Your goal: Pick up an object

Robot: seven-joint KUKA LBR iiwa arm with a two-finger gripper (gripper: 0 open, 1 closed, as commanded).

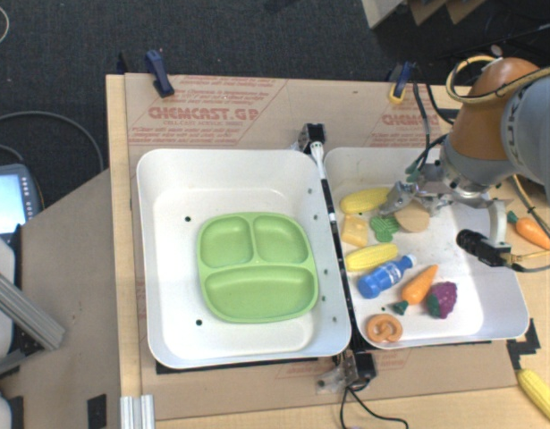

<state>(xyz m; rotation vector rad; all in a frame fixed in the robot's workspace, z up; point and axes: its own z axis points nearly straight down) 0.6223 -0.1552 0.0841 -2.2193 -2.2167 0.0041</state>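
Note:
My gripper hangs low over the upper middle of the right bin. It is right above a tan piece and beside a green toy. A yellow banana lies just to its left. Below these lie a pale yellow wedge, a corn cob, a blue bottle, a carrot, purple grapes and an orange ring. I cannot see whether the gripper touches the tan piece.
The left bin holds a green divided plate. Another orange carrot lies at the right bin's right rim. A yellow object lies outside the bins at the lower right. Blue clamps hold the board's far edge.

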